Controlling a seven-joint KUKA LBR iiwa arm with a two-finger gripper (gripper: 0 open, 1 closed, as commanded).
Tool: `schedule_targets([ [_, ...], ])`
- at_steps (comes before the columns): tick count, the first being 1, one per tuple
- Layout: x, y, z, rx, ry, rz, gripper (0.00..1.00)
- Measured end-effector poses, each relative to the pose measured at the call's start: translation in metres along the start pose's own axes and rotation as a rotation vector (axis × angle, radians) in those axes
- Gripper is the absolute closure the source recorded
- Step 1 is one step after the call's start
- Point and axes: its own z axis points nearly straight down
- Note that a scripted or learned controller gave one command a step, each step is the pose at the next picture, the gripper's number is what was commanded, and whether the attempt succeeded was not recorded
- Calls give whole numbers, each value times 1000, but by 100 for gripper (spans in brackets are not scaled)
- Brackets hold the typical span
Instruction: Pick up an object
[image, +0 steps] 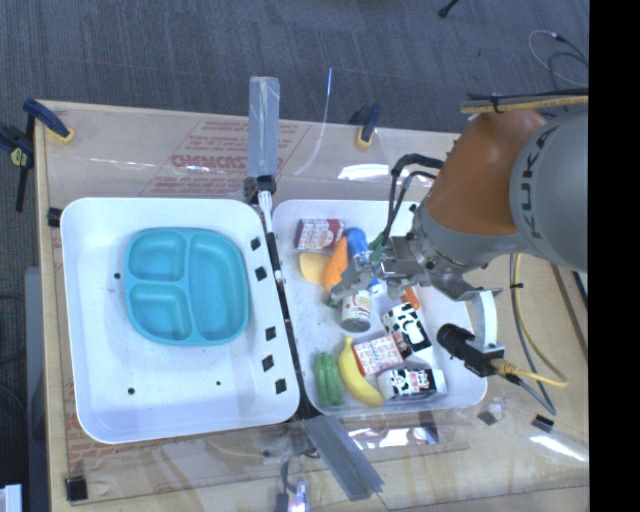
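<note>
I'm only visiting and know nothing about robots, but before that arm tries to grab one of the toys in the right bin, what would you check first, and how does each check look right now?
1. Gripper is over the right bin, where the toys lie: ok.
2. A target is right below it: the small can sits just beneath the gripper: ok.
3. Room around the target: the carrot and other toys crowd close: not ok.
4. Fingers open and ready: cannot tell.
5. Nothing already held: cannot tell.
6. The blue divided plate lies in the left bin, away from the arm's working area: ok.
</note>
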Motion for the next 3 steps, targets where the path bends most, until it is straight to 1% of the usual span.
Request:
schedule_targets([
  [1, -9, 55, 148, -1, 0, 48, 0],
  [2, -10, 55, 142, 5, 0, 43, 100],
  [3, 37, 87, -6, -9, 0, 154, 100],
])
